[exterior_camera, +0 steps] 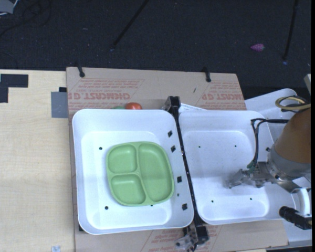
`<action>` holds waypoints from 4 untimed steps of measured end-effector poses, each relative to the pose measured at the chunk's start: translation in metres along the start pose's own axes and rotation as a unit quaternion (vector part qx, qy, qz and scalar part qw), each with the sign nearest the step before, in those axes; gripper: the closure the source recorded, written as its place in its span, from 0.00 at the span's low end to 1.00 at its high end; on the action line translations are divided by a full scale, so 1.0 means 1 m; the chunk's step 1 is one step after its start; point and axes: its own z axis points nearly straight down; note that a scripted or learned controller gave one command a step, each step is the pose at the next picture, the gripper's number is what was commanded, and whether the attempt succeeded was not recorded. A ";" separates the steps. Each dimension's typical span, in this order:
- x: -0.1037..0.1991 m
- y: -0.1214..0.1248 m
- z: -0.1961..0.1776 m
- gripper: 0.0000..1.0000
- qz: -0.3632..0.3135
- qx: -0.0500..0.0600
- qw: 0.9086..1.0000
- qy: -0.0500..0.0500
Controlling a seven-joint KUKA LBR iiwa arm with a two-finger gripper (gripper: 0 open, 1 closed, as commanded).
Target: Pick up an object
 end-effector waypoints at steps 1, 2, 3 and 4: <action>-0.001 0.001 -0.013 1.00 0.002 -0.002 1.000 -0.001; 0.000 -0.001 -0.055 1.00 -0.001 -0.004 1.000 -0.002; -0.002 -0.005 -0.118 1.00 0.000 -0.005 1.000 -0.002; -0.003 -0.004 -0.164 1.00 -0.001 -0.005 1.000 -0.002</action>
